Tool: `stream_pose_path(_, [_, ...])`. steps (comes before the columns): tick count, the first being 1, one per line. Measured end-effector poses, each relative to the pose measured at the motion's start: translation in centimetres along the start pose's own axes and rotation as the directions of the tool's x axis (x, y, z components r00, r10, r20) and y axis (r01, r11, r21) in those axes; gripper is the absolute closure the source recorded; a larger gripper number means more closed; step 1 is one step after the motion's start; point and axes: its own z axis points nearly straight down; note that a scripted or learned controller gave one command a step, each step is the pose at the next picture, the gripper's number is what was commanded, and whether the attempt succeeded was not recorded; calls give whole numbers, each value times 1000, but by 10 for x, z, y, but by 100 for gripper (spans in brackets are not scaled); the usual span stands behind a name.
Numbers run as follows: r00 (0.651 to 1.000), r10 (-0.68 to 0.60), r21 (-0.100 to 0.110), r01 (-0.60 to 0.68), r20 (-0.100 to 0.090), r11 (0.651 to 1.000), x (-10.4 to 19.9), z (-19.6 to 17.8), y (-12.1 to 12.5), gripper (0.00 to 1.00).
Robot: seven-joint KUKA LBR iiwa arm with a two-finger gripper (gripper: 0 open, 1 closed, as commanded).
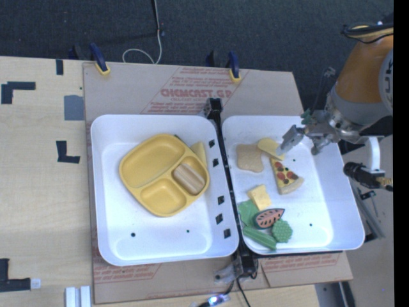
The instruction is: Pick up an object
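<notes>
Arm: reaches in from the right, orange band above the wrist, over the right bin
End effector: fingers spread, nothing between them, poised above the far part of the right bin
Nearest candidate: yellow wedge, just beside the left finger, touching the far edge of the pizza slice
Other items in right bin: tan bread piece, yellow cheese block, watermelon slice lying on green leafy pieces
Left bin: holds a yellow divided tray with a tan roll in one compartment
Handling, as a judgement: these look like light, rigid toy foods with smooth surfaces, likely to skid or tip if pinched at a corner
Where to take hold: across the wedge's two long flat sides, near its thick middle, not at the thin tip
Risk: the pizza slice sits against it and could be nudged or dragged along
Counter: pale wood, bins resting on a brown board
</notes>
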Motion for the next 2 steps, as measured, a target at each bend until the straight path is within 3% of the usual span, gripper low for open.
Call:
stream_pose_path(1, [1000,2,3,-2,-1,1000,-17,69,14,0])
stream_pose_path(2, [1000,1,-7,-1,1,1000,-19,119,73,0])
